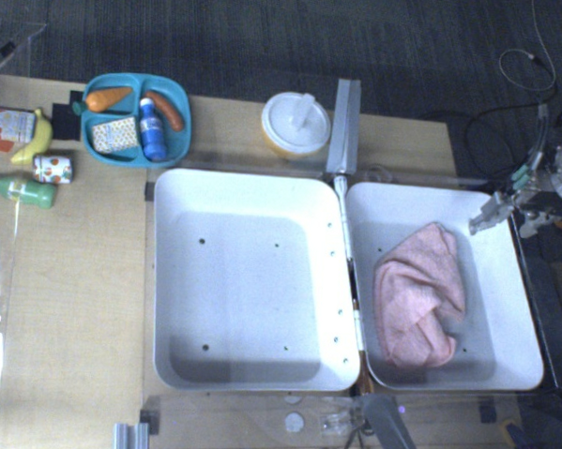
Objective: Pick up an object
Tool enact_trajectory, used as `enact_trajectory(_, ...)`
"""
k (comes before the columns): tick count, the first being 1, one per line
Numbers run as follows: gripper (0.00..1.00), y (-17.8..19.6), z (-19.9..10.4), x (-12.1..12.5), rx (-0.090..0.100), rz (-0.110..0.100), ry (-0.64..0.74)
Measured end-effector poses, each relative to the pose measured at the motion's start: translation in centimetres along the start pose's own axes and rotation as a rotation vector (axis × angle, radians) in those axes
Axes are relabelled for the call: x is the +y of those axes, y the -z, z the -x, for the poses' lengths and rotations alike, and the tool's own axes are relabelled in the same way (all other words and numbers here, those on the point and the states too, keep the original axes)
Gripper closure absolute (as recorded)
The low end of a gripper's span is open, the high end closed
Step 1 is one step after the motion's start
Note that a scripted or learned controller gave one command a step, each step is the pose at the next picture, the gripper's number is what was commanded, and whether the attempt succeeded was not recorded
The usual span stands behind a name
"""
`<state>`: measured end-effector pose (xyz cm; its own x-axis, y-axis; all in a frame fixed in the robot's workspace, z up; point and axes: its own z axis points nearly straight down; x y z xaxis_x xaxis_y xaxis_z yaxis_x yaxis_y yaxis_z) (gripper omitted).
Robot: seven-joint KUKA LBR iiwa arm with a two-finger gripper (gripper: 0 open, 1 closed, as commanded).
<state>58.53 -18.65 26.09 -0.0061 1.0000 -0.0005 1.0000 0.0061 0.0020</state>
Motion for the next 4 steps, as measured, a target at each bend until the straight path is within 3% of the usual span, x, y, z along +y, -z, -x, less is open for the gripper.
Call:
enact_trajectory(1, 0.00, -13.8, -0.6, 4.2, 0.000, -0.002, 0.066)
enact_trajectory(2, 0.00, -12.8, 0.2, 2.9, 0.000, 0.000, 0.099)
enact_trajectory(3, 0.00, -17.2, -0.3, 5.1, -0.002, 0.006, 0.266)
enact_trajectory(4, 1.00, -16.0, -0.4, 5.3, -0.003, 0.012, 0.268)
